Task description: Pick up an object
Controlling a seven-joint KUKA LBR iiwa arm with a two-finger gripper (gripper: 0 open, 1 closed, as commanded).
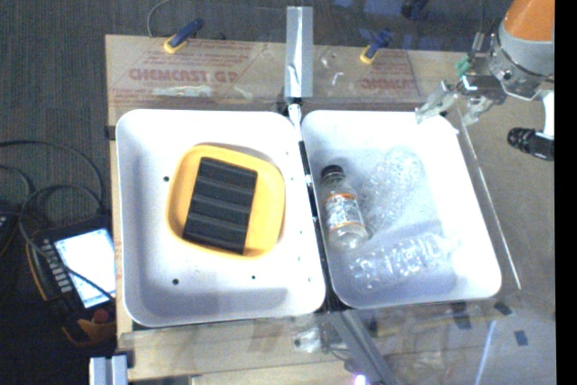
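Note:
In the left bin (149,284) lies a yellow sponge-like block (272,194) with a black ridged top (219,204). The right bin (478,279) holds a small clear bottle with a black cap (342,210), a crumpled clear plastic bottle (395,178) and another clear bottle lying flat (406,257). My gripper (449,106) hangs over the far right corner of the right bin, above its rim, apart from every object. Its two fingers stand open with nothing between them. The orange band of the arm (534,4) shows at the top right.
A metal post (298,50) rises at the back between the bins. Two blue-and-yellow clamps (183,33) (377,43) hold a board behind them. A device with a lit screen (79,261) and cables lie on the floor to the left.

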